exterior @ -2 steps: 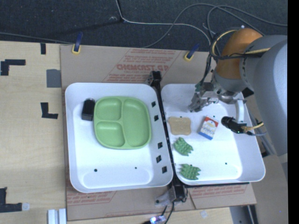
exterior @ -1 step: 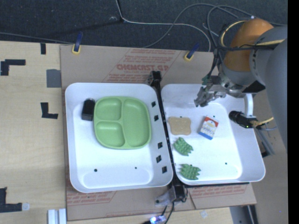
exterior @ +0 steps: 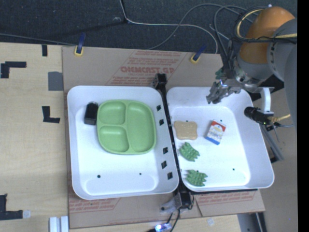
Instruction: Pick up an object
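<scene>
My gripper hangs over the far edge of the right bin, with nothing seen between its fingers. Below it in that bin lie a tan slice of toast, a small red, white and blue carton and two green leafy pieces. The carton lies nearest, a little toward the front of the gripper. In the left bin rests a green divided plate with a small black block at its left.
A black divider with clips runs between the two bins. Cables trail across the dark back area. The arm's orange band and a black fitting stand over the right bin's right rim. Brown cardboard lies under both bins.
</scene>
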Controlling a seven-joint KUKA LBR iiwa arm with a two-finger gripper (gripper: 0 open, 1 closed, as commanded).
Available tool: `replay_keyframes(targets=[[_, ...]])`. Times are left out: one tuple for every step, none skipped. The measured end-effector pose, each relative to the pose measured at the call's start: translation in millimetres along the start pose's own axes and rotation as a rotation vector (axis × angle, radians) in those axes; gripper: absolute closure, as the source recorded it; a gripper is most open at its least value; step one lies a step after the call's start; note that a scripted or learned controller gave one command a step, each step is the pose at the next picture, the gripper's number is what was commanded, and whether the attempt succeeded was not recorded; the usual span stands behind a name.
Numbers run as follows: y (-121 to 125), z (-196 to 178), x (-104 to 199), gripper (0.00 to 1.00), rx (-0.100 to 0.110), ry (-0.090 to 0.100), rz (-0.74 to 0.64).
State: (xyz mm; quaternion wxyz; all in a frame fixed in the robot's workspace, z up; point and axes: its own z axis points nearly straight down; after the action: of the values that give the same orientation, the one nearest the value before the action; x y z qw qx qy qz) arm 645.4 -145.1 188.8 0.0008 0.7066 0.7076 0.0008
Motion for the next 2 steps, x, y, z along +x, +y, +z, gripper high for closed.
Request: replay_keyframes(targets=[[-8.4,-48.8,-0.4,1.0,-0.001,0.0,0.0],[-7.3,-96.1,0.1,1.0,-0.002,-0.001,-0.001]])
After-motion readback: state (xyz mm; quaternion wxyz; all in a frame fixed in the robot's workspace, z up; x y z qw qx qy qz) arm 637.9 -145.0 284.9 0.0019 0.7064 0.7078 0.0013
